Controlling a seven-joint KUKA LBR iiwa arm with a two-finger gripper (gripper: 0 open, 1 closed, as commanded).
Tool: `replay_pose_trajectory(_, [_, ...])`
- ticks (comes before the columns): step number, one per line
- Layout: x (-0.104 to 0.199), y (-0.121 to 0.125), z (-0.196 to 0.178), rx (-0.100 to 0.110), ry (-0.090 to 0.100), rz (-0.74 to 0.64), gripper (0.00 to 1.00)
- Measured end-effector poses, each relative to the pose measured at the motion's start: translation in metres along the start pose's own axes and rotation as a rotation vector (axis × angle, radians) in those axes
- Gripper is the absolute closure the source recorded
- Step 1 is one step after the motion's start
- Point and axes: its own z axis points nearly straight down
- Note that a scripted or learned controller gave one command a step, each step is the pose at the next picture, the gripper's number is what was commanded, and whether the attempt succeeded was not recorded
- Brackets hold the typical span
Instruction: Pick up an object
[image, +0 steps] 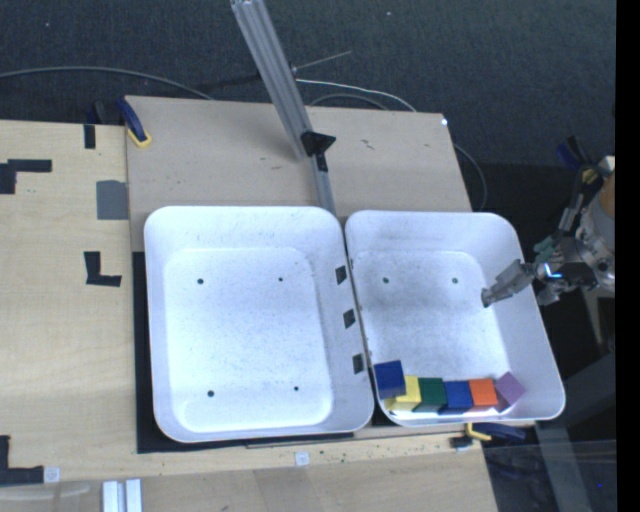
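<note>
Blocks sit in a row along the near wall of the right bin (430, 235): a blue block (389, 377) at the left end with a yellow block (404, 400) just below it, then a green block (431, 392), another blue block (458, 395), an orange block (482, 392) and a purple block (509, 387) at the right end, each touching the next. The gripper (503, 283) hangs over the bin's right rim, well apart from the blocks, with nothing seen between its fingers; how wide it stands cannot be told. The left bin (240, 225) lies just beside the right one. No readable writing or brand shows anywhere.
</note>
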Motion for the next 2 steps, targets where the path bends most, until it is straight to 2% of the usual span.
replay_pose_trajectory(1, [0.076, 0.041, -0.151, -0.006, 0.001, -0.008, 0.0])
replay_pose_trajectory(2, [0.1, 0.086, -0.104, 0.008, 0.001, -0.005, 0.0])
